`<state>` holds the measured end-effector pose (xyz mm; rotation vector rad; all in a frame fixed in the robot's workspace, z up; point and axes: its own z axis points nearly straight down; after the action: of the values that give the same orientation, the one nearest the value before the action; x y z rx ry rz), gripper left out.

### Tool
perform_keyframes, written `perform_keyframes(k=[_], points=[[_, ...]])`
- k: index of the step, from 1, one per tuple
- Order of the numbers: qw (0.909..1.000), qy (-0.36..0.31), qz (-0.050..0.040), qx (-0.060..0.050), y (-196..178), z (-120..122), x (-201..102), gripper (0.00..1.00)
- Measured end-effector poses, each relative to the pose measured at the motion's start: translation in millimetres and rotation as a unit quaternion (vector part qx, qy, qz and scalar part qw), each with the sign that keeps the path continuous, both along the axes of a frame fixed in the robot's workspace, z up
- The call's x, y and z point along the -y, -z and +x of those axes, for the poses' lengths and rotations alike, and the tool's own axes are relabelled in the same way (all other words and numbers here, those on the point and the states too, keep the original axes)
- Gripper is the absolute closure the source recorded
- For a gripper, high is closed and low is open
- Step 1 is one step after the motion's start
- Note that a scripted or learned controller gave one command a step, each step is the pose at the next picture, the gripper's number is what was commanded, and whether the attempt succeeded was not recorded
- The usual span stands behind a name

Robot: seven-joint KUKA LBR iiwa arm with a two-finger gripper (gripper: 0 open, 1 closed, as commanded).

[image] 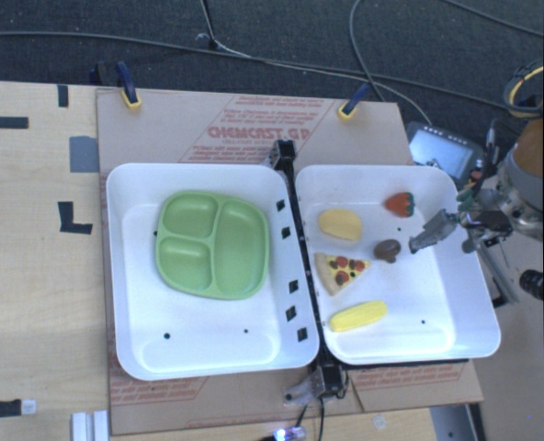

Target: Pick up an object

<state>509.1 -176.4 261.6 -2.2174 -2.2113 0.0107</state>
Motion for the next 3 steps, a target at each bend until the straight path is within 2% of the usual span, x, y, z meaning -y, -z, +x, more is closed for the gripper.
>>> perform_keyframes(k=[1, 3], points=[[1.0000, -0.002, -0.0012, 0.005, -5.7, 2.1, -0.4, 0.00], [1.0000, -0.002, -0.0009, 0.003, 82.2, 6.0, -1.7, 0.00]])
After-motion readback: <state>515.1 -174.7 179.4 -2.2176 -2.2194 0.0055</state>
